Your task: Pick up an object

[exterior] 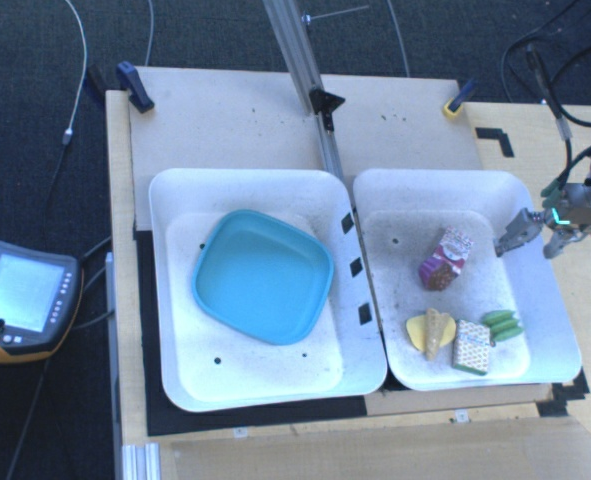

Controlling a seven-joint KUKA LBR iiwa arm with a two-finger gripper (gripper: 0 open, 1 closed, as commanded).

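Note:
The right bin [535, 298] holds several small items. A purple and pink packet [445, 258] lies near its middle. Toward the front sit a yellow toy food piece [430, 332], a green-and-white checkered packet [472, 346] and a green pod [502, 323]. My gripper [536, 238] hangs over the bin's right rim, to the right of the purple packet and apart from it. Its fingers are spread open with nothing between them.
A square blue plate [263, 275] lies in the left bin [175, 208]. A metal pole [300, 53] slants down to the gap between the bins. A handheld control pendant [20, 298] rests off the bench at left. Clamps [135, 85] hold the board's back corners.

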